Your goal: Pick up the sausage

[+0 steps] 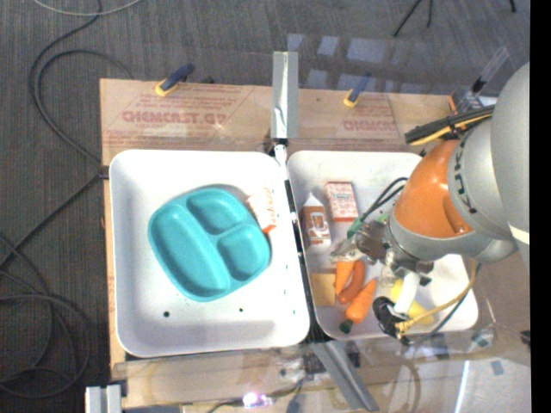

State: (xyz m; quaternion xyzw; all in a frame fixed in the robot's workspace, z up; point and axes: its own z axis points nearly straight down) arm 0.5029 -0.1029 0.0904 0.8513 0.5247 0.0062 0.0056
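A small reddish-orange piece that looks like the sausage [263, 210] lies in the left bin [138, 317], against the upper right rim of the teal divided plate [209, 242]. My gripper [355, 248] hangs low in the right bin [456, 317], just above the top end of an orange carrot [347, 280]. The wrist and its orange band cover much of that bin's right half. The gripper is well to the right of the sausage, across the wall between the bins.
In the right bin lie a small red-and-white box [342, 200], a brown bottle [316, 222], a second carrot [362, 300], a yellow piece [323, 287] and a yellow item [405, 297] under the wrist. Cables trail by the bin's front.
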